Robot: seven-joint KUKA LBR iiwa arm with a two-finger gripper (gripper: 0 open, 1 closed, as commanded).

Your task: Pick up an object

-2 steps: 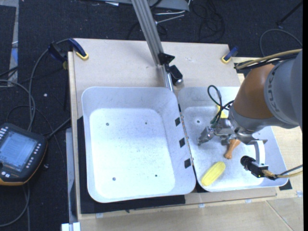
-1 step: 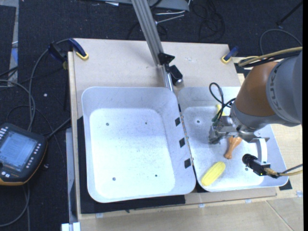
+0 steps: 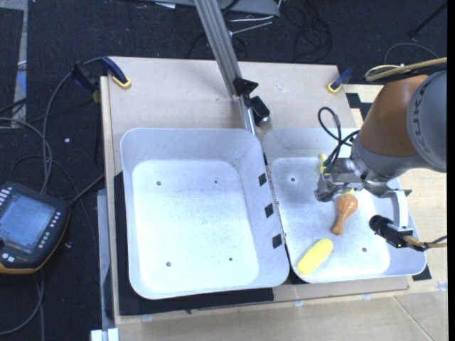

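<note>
Two objects lie in the right bin point(image 3: 298, 168). A tan, drumstick-shaped piece point(image 3: 344, 212) rests near the bin's middle, its thick end pointing up toward the arm. A yellow oblong piece point(image 3: 314, 256) lies near the bin's front edge, slanted. My gripper point(image 3: 329, 190) hangs low over the right bin, just up and left of the tan piece's thick end and very close to it. The wrist hides whether it touches the piece. Nothing is visibly held.
The left bin point(image 3: 192, 212) sits beside the right one, their rims meeting near black clips point(image 3: 270, 208). A slanted metal pole point(image 3: 224, 48) rises behind the bins. The grey and orange arm point(image 3: 402, 123) covers the right bin's far right corner.
</note>
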